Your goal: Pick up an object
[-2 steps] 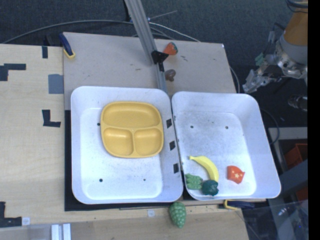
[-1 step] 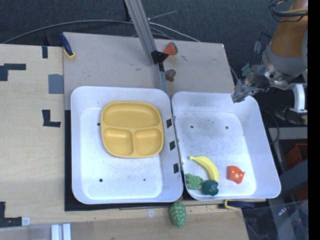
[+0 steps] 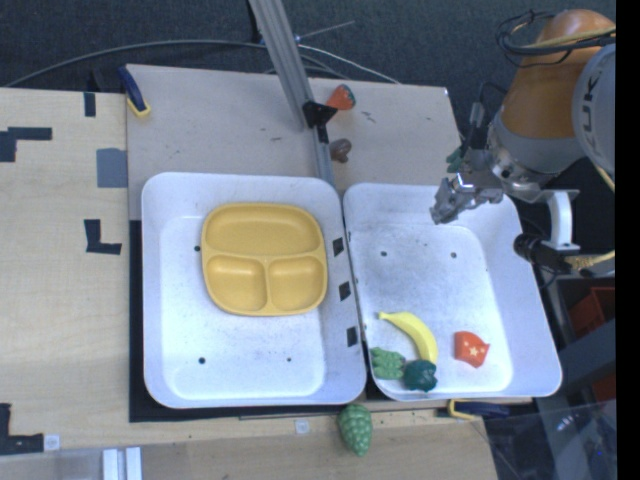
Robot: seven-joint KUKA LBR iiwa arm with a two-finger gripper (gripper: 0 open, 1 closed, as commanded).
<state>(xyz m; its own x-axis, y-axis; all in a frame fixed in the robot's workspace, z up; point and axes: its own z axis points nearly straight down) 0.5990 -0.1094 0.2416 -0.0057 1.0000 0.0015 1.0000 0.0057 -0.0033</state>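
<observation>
Overhead, gripper (image 3: 452, 200) above the right bin's (image 3: 520, 298) far edge, fingers' state impossible to tell, nothing visibly held, banana (image 3: 412, 332), red strawberry (image 3: 471, 348) and green broccoli (image 3: 405, 368) near its front, yellow divided plate (image 3: 265, 258) in the left bin (image 3: 170, 298).

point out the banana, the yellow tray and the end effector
banana (image 3: 413, 333), camera view, middle of its curved body
yellow tray (image 3: 265, 258), camera view, central divider between compartments
end effector (image 3: 447, 208), camera view, tip above the right bin's far edge
</observation>
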